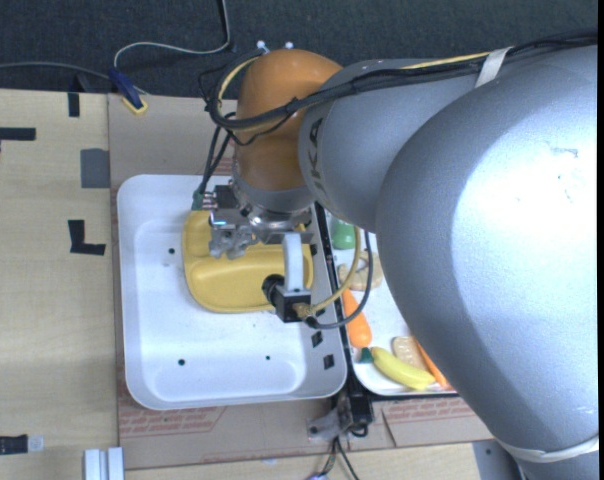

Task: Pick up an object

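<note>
Our gripper [244,230] sits low in the left bin [147,268], right over the upper part of a yellow bread-loaf-shaped toy [227,278], but the wrist hides its tips, so we cannot tell whether it is parted or closed on anything. We judge this as the grasp step on that yellow toy, which lies in the upper middle of the left bin; next we would need a firm grip and a straight lift clear of the rim. A banana [402,368] and a carrot [357,323] lie in the right bin [392,393].
</note>
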`<action>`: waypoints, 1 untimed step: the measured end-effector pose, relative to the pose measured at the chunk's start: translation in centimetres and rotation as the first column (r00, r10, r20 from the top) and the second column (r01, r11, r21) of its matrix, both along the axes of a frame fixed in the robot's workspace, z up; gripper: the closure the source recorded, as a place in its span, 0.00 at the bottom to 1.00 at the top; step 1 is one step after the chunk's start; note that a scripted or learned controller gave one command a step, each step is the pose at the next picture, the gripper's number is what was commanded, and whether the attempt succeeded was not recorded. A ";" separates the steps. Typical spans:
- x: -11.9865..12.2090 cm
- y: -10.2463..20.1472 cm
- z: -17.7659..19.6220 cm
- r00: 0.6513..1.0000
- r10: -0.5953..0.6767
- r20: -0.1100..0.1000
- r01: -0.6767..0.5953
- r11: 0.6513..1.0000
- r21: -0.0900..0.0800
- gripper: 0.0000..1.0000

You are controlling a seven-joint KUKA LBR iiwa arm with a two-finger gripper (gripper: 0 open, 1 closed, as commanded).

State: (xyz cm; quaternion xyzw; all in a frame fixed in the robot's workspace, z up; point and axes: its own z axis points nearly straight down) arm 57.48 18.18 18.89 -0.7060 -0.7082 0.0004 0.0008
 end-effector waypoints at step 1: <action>-0.3 -0.5 4.9 1.000 -0.002 0.001 0.002 1.000 0.000 1.00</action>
